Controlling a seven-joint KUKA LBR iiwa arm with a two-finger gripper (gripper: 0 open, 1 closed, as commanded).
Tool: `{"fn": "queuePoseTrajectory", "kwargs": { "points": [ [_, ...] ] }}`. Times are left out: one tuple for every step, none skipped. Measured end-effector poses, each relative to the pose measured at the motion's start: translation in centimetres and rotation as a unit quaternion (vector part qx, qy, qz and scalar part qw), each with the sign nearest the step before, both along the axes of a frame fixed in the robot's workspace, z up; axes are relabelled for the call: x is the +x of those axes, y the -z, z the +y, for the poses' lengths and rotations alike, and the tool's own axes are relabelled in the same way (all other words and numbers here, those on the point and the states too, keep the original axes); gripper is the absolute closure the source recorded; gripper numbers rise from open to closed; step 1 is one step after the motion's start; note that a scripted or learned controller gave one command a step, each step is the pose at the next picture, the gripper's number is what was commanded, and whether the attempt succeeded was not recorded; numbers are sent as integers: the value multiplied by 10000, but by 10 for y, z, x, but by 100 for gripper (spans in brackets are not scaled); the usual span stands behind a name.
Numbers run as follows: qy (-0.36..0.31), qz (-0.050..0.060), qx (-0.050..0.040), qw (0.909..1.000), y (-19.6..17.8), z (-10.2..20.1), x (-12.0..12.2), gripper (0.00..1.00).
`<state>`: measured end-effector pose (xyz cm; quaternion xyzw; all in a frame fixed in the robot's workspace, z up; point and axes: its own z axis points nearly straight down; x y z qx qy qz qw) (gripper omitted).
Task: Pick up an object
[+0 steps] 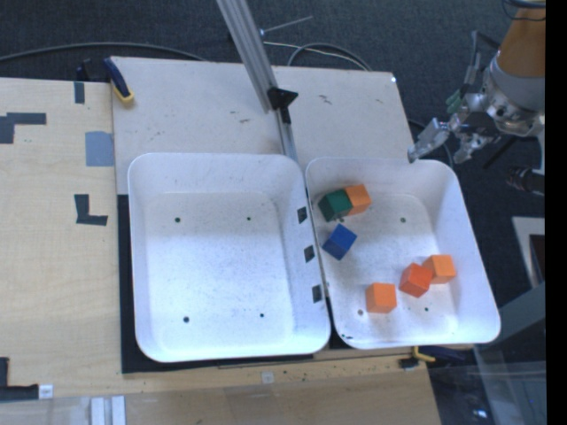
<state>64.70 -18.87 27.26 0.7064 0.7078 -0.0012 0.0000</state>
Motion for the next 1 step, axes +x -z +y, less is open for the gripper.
{"fn": "queuePoseTrajectory", "kwargs": {
  "points": [
    [2,6,10,10000,149,36,19,0]
  ]
}}
